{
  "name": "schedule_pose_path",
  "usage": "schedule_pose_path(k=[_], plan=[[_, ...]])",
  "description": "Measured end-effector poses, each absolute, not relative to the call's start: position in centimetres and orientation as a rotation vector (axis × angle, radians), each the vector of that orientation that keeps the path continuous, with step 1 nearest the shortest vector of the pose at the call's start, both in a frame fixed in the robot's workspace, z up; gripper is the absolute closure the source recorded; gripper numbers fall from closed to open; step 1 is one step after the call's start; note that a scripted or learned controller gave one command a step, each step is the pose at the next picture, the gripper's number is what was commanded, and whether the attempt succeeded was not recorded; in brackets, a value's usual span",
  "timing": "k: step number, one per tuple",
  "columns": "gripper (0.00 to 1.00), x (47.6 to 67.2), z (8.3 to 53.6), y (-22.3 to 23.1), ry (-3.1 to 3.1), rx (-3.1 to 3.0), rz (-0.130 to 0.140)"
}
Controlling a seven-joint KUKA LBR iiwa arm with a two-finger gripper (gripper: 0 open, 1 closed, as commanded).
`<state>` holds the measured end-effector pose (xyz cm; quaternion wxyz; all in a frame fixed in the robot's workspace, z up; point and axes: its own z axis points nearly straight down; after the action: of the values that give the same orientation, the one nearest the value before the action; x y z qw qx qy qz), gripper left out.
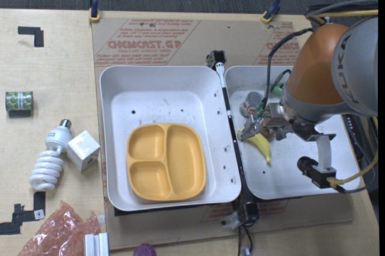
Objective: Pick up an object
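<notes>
Reaching in from the right: the grey arm (319, 74) with its orange band, hung over the right bin (337, 188). At its tip, the gripper (248, 131), low over the left part of that bin, close to the wall shared with the left bin (114, 98). Just beside and slightly nearer than the gripper, a yellow banana (263, 146), flat on the bin floor, slanted with one end toward the gripper and the other toward the near right. Impossible to tell whether touching the gripper or only next to it; jaw opening likewise impossible to tell from this angle. A little farther back, a small round grey-and-red thing (251, 106), too small to identify. In the left bin, a yellow divided plate (166, 161), right side up, toward the near wall. Off to the left on the bench, well apart from both bins: a spiral light bulb (49, 158) touching a white cube (83, 150), a small green can (18, 101) farther back, and a red mesh bag (57, 231) at the near edge.
</notes>
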<state>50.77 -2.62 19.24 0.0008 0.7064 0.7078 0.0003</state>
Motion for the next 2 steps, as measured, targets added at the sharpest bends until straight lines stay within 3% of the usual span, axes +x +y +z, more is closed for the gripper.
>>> schedule_pose_path(k=[1,2], plan=[[0.00,50.8,19.2,-2.6,2.222,2.218,0.001],[0.00,52.5,11.9,-9.3,2.221,2.221,-0.001]])
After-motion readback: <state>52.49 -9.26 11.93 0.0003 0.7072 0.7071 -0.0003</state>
